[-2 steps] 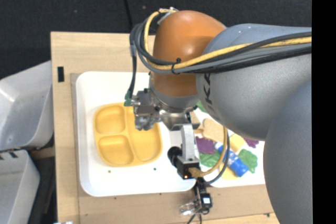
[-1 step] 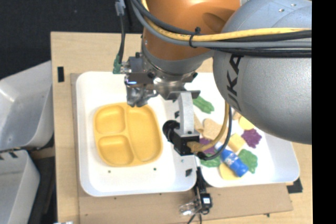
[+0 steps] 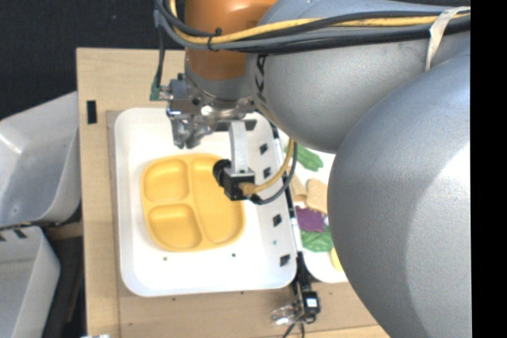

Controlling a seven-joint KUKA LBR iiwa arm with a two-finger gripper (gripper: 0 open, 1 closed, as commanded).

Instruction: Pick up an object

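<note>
A yellow divided plate (image 3: 190, 200) with three compartments lies in the left white bin (image 3: 131, 249). My gripper (image 3: 184, 132) hangs below the orange wrist band (image 3: 230, 4), over the bin's far part, just beyond the plate's far edge. I see nothing held in it. In the right bin, small objects peek out beside the arm: a green piece (image 3: 309, 159), a beige piece (image 3: 317, 191), a purple piece (image 3: 314, 220) and another green piece (image 3: 318, 241).
The big grey arm (image 3: 380, 91) covers most of the right bin. A black cable fitting (image 3: 234, 180) hangs over the plate's right side. A slotted divider (image 3: 279, 218) runs between the bins. The wooden bench (image 3: 99, 170) borders the left bin.
</note>
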